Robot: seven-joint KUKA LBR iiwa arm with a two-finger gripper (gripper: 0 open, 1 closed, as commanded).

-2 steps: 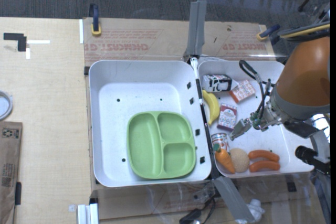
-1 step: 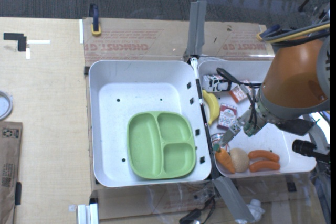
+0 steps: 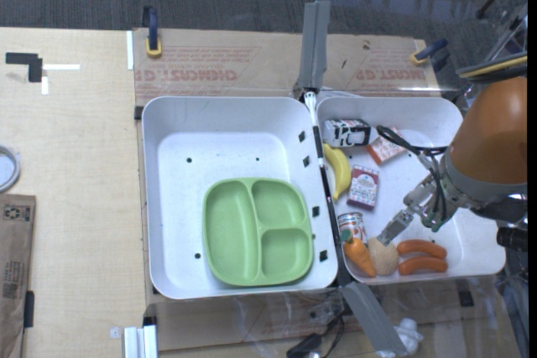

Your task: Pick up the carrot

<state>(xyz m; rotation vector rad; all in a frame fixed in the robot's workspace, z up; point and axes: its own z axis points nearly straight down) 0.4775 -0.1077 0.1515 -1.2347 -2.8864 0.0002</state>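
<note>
Pincer (image 3: 401, 224), grip state impossible to tell, hovers near the carrot (image 3: 359, 257) in the right bin's (image 3: 478, 268) front-left corner, where the crowding potato (image 3: 383, 257) could spoil the grab

You find the carrot (image 3: 359, 256) boxed in at the right bin's (image 3: 436, 109) near left corner: the divider wall on its left, a small can (image 3: 351, 225) just behind, a beige lump (image 3: 383, 256) touching its right, apparently. Two sausages (image 3: 422, 257) lie further right. Open floor remains mid-bin, between the red packet (image 3: 364, 187) and the sausages.
</note>
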